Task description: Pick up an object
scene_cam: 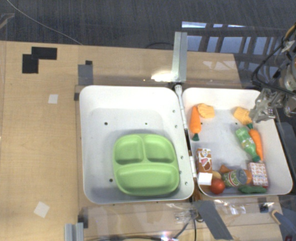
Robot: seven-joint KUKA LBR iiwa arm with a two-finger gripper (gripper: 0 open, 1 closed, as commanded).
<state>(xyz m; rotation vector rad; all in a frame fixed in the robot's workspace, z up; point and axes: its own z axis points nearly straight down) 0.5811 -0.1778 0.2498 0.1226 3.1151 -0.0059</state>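
Nothing has been lifted yet, as far as the view tells: every toy lies on the floor of the right bin [283,182], and the gripper [262,110] hangs at that bin's upper right corner, just beside a pale yellow chunk [242,115] that could be toy cheese or corn. Whether the gripper is released or clenched cannot be told from this slant, and nothing can be seen between its tips, so the grasp itself seems still to come. Likely candidates sit close by: a green bottle [245,140] with a glossy plastic look, and a slim orange carrot [257,141] lying against its right side. Further off, a second carrot [194,120] rests along the left wall beside a ridged yellow piece [205,111] (perhaps a chip or a shell). The near end holds a small printed carton [203,159], a red tomato [217,187], a labelled can [235,177] on its side and a patterned box [258,173]. In the left bin [95,109] a smooth green divided plate [146,164] lies flat, matte and rounded at the corners.
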